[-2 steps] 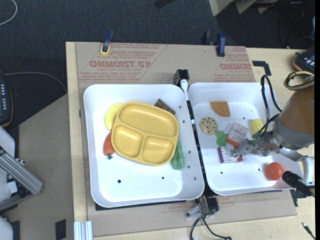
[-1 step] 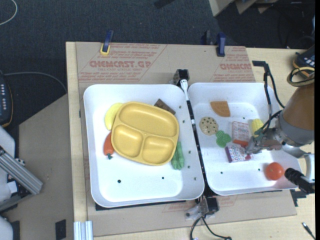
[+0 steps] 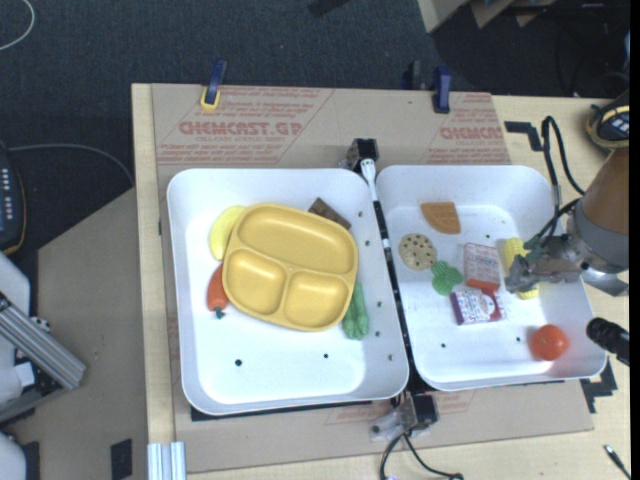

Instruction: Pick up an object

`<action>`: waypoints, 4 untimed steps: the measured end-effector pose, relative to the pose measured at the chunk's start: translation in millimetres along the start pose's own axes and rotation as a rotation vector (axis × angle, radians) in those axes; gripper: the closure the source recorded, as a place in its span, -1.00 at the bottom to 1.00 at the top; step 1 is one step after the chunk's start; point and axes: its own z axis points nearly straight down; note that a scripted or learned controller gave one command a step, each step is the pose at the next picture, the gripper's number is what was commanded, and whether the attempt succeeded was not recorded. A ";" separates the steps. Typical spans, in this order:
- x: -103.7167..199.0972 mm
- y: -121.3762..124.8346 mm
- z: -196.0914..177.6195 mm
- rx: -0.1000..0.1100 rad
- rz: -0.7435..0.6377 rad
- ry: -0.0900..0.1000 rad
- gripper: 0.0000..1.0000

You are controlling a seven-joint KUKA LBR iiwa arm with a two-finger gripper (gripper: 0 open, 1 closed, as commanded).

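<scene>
Here, a grey arm with an orange band is being reached into the right bin (image 3: 560, 368) from its right edge. The gripper (image 3: 524, 273) is being lowered beside a small yellow object (image 3: 514, 250) near that edge; whether anything is being gripped cannot be told, as the view is blurred. A clean pick is probably being helped by centring over one item, clear of the red packet (image 3: 475, 305) and the bin wall.

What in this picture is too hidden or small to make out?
- Gripper: too small and blurred to tell open from shut, or whether it touches the yellow item.
- Dark item, green item and red item: mostly hidden under the yellow tray.
- Packet label: too small to read.
</scene>
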 end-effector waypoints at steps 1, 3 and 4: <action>0.8 -1.5 -42.8 0.000 0.000 0.000 1.00; 53.8 5.1 -69.3 0.007 -0.004 0.005 1.00; 109.5 11.8 -64.9 0.007 -0.005 0.005 1.00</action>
